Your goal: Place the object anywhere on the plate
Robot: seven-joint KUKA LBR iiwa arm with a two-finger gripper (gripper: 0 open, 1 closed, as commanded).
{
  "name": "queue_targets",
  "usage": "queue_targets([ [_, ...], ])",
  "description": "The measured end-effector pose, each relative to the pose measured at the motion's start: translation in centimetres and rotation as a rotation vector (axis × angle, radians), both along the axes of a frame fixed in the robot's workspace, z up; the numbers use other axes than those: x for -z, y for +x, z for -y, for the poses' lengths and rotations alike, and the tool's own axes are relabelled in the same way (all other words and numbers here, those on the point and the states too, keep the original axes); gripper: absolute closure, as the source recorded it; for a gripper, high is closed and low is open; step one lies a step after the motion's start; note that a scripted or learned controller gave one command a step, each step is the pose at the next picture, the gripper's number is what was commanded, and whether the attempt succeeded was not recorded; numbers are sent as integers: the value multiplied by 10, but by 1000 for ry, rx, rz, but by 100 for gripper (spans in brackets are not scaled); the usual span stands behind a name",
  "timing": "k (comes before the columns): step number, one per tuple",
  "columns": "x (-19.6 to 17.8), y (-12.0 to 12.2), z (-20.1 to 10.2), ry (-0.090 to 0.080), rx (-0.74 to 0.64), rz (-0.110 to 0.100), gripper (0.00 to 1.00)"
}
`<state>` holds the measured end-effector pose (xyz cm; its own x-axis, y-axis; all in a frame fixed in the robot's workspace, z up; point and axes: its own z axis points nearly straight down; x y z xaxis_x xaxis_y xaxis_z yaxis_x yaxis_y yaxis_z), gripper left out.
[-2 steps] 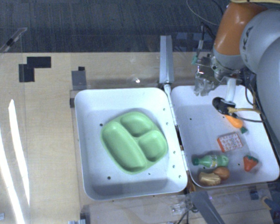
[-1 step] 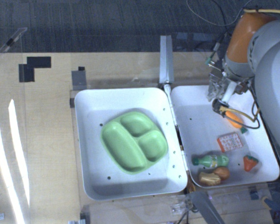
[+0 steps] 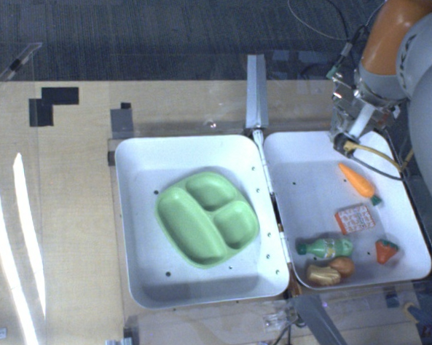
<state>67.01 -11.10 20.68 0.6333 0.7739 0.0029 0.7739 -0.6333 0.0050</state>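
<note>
A green plate [image 3: 207, 217] with three compartments lies in the left bin [image 3: 146, 282], with nothing on it. The right bin [image 3: 303, 163] holds an orange carrot [image 3: 357, 180], a red patterned packet [image 3: 354, 219], a green and yellow bottle-like item [image 3: 325, 248], a brown bread-like item [image 3: 328, 271] and a small red item with a green top [image 3: 386, 250]. My gripper [image 3: 350, 117] hovers over the far right corner of the right bin, up and a little left of the carrot, far from the plate.
A metal divider [image 3: 256, 100] runs between the two bins at the back. The arm [image 3: 405, 40] fills the upper right, above the right bin's far edge. Wooden bench surface [image 3: 51, 229] extends to the left of the bins.
</note>
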Motion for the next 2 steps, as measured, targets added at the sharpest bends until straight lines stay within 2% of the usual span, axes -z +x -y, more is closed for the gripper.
queue_targets([
  [1,-39,-120,-63,1,-104,-1,100],
  [2,-22,-31,-11,0,-140,-3,100],
])
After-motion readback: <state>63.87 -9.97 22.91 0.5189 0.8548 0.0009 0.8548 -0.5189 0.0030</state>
